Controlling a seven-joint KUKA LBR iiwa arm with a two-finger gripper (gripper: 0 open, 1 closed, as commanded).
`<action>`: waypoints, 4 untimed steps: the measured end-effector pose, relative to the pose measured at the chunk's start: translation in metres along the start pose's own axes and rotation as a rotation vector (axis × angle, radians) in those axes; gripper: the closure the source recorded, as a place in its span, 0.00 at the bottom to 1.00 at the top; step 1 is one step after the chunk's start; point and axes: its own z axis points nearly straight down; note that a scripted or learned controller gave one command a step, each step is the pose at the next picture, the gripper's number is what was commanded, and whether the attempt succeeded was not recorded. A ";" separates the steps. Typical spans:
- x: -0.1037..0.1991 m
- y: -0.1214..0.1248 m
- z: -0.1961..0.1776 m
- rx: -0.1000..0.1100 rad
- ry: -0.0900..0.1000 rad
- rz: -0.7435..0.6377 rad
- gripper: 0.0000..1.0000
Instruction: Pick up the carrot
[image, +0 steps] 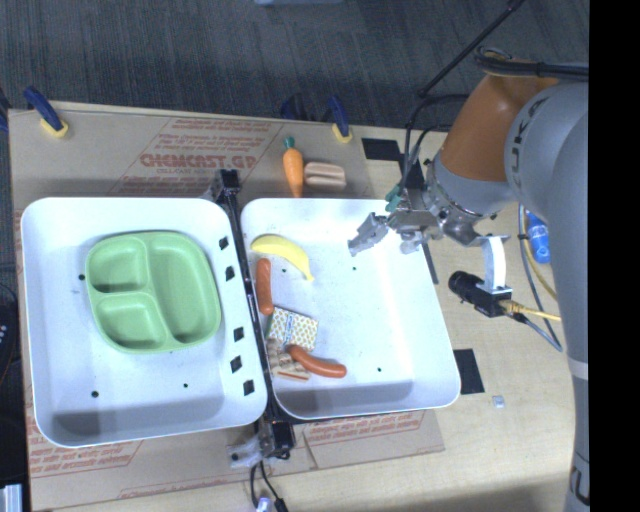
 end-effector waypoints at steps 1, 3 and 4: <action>0.035 -0.018 0.134 0.000 0.000 0.002 0.00; 0.067 -0.022 0.125 0.003 0.001 0.441 0.00; 0.068 -0.022 0.114 0.006 0.003 0.436 1.00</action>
